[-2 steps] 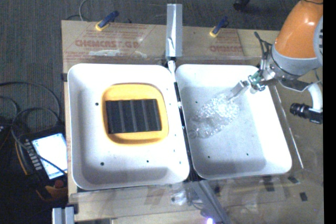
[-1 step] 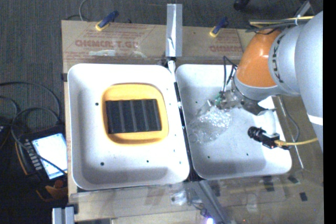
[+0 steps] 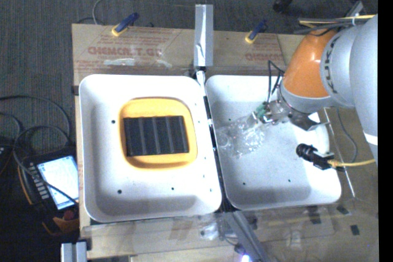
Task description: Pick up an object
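Here the grey arm (image 3: 344, 70) with its orange band reaches in from the right, over the right bin (image 3: 276, 187). Its tool (image 3: 265, 112) hangs low above the upper middle of that bin, and whether it is spread or closed I cannot tell from this angle. Just below and left of it lies a crumpled clear plastic object (image 3: 242, 134) on the bin floor, close to the tool; nothing shows it being gripped. In the left bin (image 3: 98, 193) a yellow tray with a dark ribbed inset (image 3: 156, 134) lies flat near the middle. Both bins sit side by side on the tabletop (image 3: 123, 49), and two blue-handled clamps (image 3: 124, 24) grip its far edge.
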Controlling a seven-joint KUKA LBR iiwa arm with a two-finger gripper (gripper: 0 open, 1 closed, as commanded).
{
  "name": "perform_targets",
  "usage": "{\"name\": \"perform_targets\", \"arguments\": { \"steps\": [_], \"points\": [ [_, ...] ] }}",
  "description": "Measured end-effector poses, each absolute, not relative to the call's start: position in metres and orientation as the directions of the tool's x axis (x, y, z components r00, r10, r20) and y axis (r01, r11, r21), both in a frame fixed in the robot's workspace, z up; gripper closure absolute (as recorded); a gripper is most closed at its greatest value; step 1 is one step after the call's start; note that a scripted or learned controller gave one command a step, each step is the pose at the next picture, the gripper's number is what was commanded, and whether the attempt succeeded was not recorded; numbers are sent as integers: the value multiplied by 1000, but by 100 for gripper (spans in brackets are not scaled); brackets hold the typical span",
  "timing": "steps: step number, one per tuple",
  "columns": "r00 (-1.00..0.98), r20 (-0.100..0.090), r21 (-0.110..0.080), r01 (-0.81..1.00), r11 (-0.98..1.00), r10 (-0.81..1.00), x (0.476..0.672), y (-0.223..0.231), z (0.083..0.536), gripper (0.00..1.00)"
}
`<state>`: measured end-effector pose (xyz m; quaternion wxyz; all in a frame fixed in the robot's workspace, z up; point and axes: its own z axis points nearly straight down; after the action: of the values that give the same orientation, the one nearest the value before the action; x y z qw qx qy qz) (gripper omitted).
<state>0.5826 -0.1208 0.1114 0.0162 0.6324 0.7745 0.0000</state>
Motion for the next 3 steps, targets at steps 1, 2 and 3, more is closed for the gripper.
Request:
{"name": "perform_targets", "arguments": {
  "steps": [1, 2, 3],
  "points": [
    [-397, -5, 0, 918, 397, 918, 609, -133, 194, 100],
    [-325, -3, 1, 946, 325, 946, 645, -100, 216, 100],
    [-409, -5, 3, 913, 409, 913, 669, -69, 210, 100]
  ]
}}
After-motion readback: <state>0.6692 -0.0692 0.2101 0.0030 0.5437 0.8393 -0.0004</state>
